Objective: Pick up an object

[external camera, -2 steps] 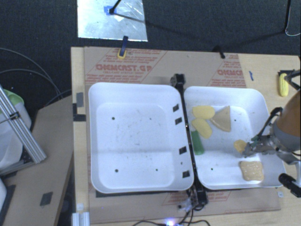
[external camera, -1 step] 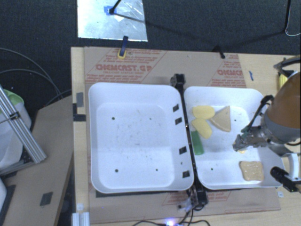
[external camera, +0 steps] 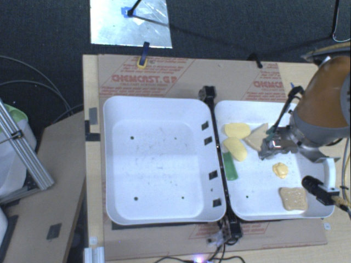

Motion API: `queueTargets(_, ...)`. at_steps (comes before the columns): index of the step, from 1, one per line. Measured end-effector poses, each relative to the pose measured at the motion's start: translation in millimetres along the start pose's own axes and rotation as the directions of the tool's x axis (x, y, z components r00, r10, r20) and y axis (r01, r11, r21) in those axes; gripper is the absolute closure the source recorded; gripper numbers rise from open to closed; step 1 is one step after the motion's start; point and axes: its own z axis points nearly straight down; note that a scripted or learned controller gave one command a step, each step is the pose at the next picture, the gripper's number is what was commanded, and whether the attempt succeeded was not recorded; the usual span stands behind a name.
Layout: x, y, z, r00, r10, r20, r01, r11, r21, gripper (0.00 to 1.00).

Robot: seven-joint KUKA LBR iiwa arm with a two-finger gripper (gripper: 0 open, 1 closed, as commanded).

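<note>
The gripper (external camera: 270, 147) hangs low inside the right bin (external camera: 258, 204), over the pale wedge-shaped piece (external camera: 255, 138); whether it is spread or pinched together cannot be told from this slanted look, since its metal tip is small and partly blurred. Nothing can be seen clamped in it.

The pale wedge is a flat, cream-coloured triangle lying near the bin's upper middle, just beside the gripper's tip and touching the upper yellow lump (external camera: 237, 130). That lump is smooth, oval and lemon-coloured. A second yellow lump (external camera: 235, 148) of the same look lies just below it, both close to the bin's left wall. A green stick (external camera: 230, 166) lies along that wall, its upper end meeting the lower lump. A small orange-yellow blob (external camera: 280, 170) sits below the gripper, apart from the others. A tan, toast-like square (external camera: 293, 198) rests near the bin's lower right corner.

The left bin (external camera: 118, 147) shows a speckled white floor with a few dark dots.
</note>
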Motion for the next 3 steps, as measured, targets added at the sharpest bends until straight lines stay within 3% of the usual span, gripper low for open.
queueTargets(1, 64.0, -24.1, -20.9, 1.000, 0.000, -0.002, 0.000, 1.000, 0.006, 1.00)
queueTargets(2, 130.4, -21.4, -90.0, 1.000, -0.001, -0.003, 0.001, 1.000, 0.000, 1.00)
queueTargets(3, 154.6, -19.9, -217.3, 1.000, 0.003, -0.003, -0.003, 1.000, -0.009, 1.00)
